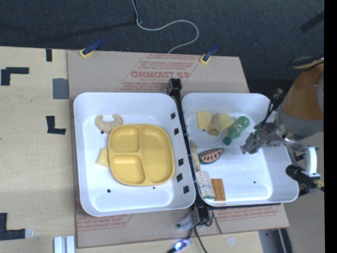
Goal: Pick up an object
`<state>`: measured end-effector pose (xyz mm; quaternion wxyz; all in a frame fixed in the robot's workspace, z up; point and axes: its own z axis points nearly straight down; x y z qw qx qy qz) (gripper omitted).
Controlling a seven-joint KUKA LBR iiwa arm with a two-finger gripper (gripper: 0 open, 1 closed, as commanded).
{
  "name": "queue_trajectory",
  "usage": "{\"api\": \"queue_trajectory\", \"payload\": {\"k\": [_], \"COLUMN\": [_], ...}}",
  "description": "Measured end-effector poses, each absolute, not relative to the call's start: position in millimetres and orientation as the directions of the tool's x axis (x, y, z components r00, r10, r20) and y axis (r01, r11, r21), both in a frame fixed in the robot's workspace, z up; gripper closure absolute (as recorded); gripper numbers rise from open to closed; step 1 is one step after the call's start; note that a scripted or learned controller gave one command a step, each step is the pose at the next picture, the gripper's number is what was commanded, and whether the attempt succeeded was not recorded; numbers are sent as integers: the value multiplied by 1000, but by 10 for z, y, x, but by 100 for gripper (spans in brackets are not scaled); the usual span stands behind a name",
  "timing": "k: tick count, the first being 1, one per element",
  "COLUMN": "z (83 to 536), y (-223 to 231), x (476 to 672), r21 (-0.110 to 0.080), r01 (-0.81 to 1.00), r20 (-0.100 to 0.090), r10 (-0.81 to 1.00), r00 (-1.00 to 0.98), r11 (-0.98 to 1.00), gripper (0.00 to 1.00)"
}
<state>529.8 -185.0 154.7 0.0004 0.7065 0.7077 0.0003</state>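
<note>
Overhead slanted view of the tabletop (31, 141) carrying two shallow white bins side by side on a cardboard sheet (158, 73). The left bin (87, 183) holds a yellow divided plate (141, 154) with three compartments, a tan curled piece (107, 122) just beyond its far-left rim and a pale yellow wedge (102, 157) touching its left edge. The right bin (263, 186) holds the candidate objects: a green bottle (235, 129) lying tilted, a pale yellow block (204, 120), a tan and yellow piece (219, 123) between the two, a watermelon slice (211, 155) with red flesh and green rind, and an orange-brown card (218, 189) near the front wall. The arm's hand (251, 144) sits low over the right bin, just right of the green bottle; whether its fingers are apart or together cannot be told, and nothing is seen between them.
</note>
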Motion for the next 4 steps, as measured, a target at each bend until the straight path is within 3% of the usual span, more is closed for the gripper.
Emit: {"api": "queue_trajectory", "payload": {"k": [1,2,4], "z": [2099,2251,2109], "y": [-1744,-1737,-600], "x": [5292,5297,5152], "r21": [3,1,-4], "r01": [1000,1000,1000], "r20": [-1,0,2], "r10": [1000,1000,1000], "r00": [-3,-2,-7], "r11": [3,2,7], "gripper": [100,100,100]}}
